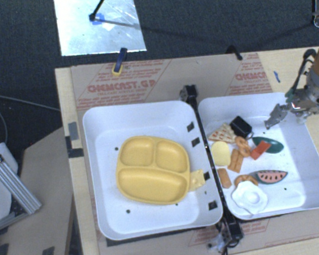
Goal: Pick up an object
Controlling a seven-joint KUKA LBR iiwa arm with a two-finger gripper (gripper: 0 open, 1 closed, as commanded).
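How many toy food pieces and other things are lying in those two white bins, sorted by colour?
Yellow: 2, divided tray and cheese piece
Orange or tan: 5, including the cracker wedge
Black: 1, block
Green: 1, leaf
Watermelon slice: 1
White fried egg: 1
Total: 11

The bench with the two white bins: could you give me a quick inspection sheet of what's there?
Surface: bench bearing left bin and right bin, side by side.
Job's things: toy foods in right bin, including fried egg, watermelon slice and black block.
Clutter: yellow divided tray in left bin.
Grippers: gripper above right bin's far edge.
Cables: cable on floor.
Surroundings: dark floor, shiny sheet.
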